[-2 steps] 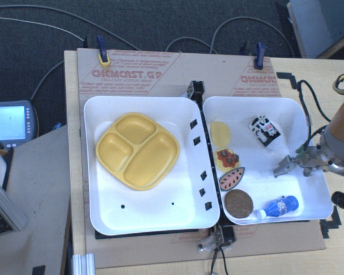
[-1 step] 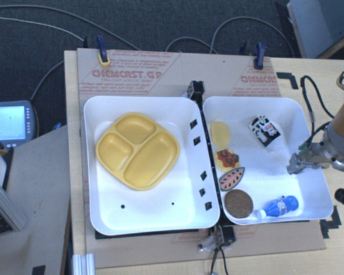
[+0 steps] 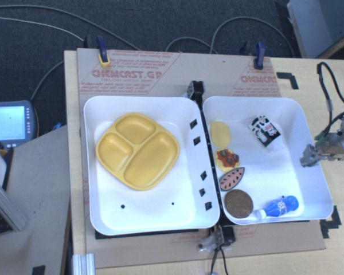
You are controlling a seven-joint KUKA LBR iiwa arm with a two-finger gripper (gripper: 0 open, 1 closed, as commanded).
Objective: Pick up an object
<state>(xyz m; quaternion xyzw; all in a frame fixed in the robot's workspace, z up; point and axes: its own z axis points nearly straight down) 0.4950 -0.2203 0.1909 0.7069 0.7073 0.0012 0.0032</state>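
The black-and-white toy (image 3: 265, 130) at the right bin's (image 3: 286, 171) one o'clock looks light, soft, best pinched across its middle; the gripper's (image 3: 311, 155) jaw state I cannot tell.

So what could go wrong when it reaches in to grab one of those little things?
Three small items, the slice, brown disc and pizza piece, lie packed against the right bin's left wall, so a grab there could catch a neighbour or the wall. The blue bottle lies on its side and might roll away.
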